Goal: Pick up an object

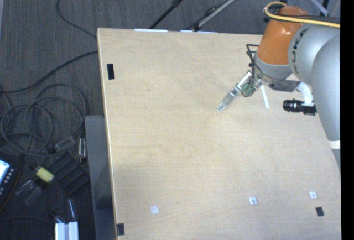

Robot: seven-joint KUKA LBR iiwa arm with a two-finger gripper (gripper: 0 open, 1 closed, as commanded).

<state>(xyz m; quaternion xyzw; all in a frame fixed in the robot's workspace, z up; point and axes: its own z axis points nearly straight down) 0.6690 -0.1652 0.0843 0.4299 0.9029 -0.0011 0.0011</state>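
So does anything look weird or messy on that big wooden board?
Mostly tidy. The pale wooden board carries just small black and white markers near its edges. The grey arm's gripper hangs over the board's upper right. The messy part is the dark carpet on the left, strewn with tangled black cables.

From my remote seat the feed is evenly lit and fairly soft, with no hard highlights. The pale surface (pixel 182 139) reads brightest across its upper half; its lower part near the left edge falls into a broad, faint grey shade. The dark floor (pixel 50 6) at left stays dim but I can still make out its weave and the cables (pixel 38 123) lying on it. The arm (pixel 310 62) carries a mild sheen on its orange band and grey shell. The claw (pixel 224 104) looks smeared and low in detail. Overall sharpness is modest, with slight grain everywhere.
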